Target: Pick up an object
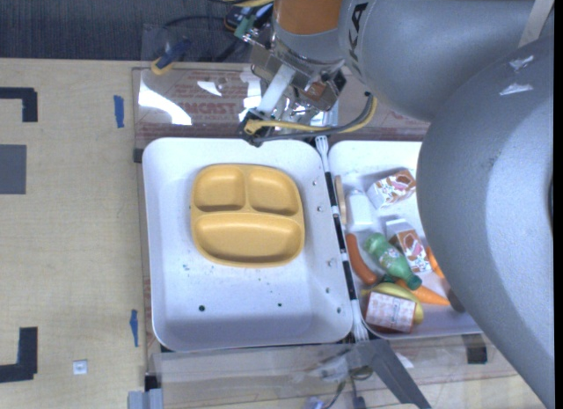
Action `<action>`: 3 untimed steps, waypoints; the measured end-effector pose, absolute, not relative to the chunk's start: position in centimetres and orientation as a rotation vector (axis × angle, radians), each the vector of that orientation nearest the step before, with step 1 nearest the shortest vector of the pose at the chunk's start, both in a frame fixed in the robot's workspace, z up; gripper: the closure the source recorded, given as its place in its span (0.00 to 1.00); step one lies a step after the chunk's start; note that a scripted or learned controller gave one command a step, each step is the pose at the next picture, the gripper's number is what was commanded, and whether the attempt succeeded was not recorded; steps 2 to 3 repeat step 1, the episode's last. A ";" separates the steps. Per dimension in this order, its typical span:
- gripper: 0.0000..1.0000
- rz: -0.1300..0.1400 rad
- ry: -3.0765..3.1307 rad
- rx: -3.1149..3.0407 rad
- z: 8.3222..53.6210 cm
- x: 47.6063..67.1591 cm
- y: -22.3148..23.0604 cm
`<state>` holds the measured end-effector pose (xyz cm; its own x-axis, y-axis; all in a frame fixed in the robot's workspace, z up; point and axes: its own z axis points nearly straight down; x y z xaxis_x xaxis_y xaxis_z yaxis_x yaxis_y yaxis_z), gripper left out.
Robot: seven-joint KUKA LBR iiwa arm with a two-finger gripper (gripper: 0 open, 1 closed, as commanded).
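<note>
We see the arm [475, 135] filling the right side; left bin [176, 310] below the gripper [277, 108], w/ yellow divided tray [248, 214] directly under the fingers. Right bin [347, 165], below-right of fingers, holds packets, carrot [428, 295], green bottle [390, 258]. Finger state: can't tell.

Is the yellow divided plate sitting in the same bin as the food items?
No, the yellow divided plate lies in the left bin, while the food items are piled in the right bin.
</note>
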<state>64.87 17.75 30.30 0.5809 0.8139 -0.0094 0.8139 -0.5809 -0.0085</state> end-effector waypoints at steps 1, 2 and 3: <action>1.00 0.016 -2.017 -2.402 31.7 60.4 14.3; 1.00 0.016 -2.017 -2.402 31.7 60.4 14.3; 1.00 0.016 -2.017 -2.402 31.7 60.4 14.3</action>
